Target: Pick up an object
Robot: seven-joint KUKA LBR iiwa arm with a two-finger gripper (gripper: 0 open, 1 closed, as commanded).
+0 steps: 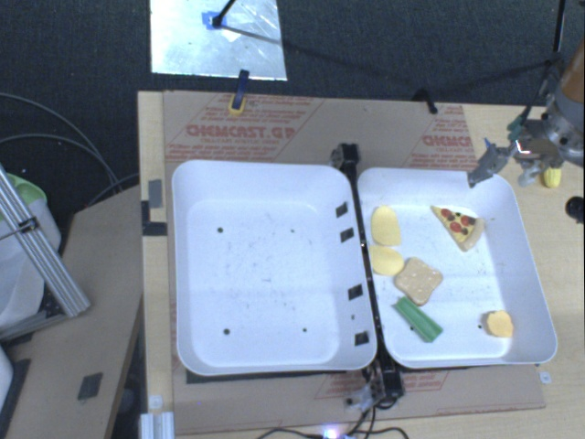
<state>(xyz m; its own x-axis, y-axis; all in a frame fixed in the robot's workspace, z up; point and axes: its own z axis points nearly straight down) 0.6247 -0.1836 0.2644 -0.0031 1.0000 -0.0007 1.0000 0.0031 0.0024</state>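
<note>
The right white bin [526, 273] holds several toy foods: a pizza slice [457, 224], a pale yellow oval [386, 226], a second yellow piece [388, 262], a tan toast-like piece [419, 281], a green stick [418, 319] and a small orange-yellow piece [498, 323]. My gripper [502, 177] hangs at the upper right, over the back rim of the right bin, up and to the right of the pizza slice. Its fingers are spread open with nothing between them.
The left white bin [265, 245] lies beside the right one, with a black hinge strip [358, 245] between them. Both rest on a cardboard sheet [302, 122]. A metal plate [218, 26] lies behind, and cables cross the dark floor.
</note>
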